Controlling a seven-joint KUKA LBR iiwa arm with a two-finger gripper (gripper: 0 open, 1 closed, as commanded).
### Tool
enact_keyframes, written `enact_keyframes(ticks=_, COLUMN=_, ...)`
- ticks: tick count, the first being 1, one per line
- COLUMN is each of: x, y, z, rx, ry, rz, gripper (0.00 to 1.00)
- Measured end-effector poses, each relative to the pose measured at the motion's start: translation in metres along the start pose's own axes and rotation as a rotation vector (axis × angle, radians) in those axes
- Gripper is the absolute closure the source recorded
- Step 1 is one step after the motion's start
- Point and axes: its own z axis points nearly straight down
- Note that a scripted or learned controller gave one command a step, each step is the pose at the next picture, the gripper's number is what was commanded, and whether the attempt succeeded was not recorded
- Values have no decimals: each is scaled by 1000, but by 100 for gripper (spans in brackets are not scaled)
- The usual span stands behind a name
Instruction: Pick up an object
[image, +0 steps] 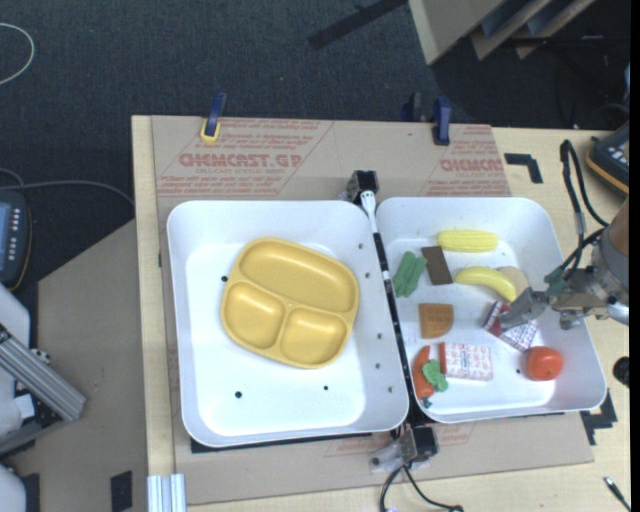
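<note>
You have the claw (527, 308) low in the right white bin (560, 390), its state I cannot tell, over a small red-and-white crinkly packet (513, 326) beside the red tomato (542, 364); judged light, slippery, best pinched across its edges

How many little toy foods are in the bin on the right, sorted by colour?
Yellow: 2, a corn cob and a banana
Green: 1, a green piece
Brown: 2, a dark block and a toast-like square
Red or red-and-white: 4, a tomato, a packet, a wrapper, a red-and-green piece
Total: 9
</note>
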Motion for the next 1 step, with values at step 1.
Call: enact_keyframes(ticks=1, x=0, y=3, z=-5, rx=-11, ry=-3, rz=-3, gripper=0)
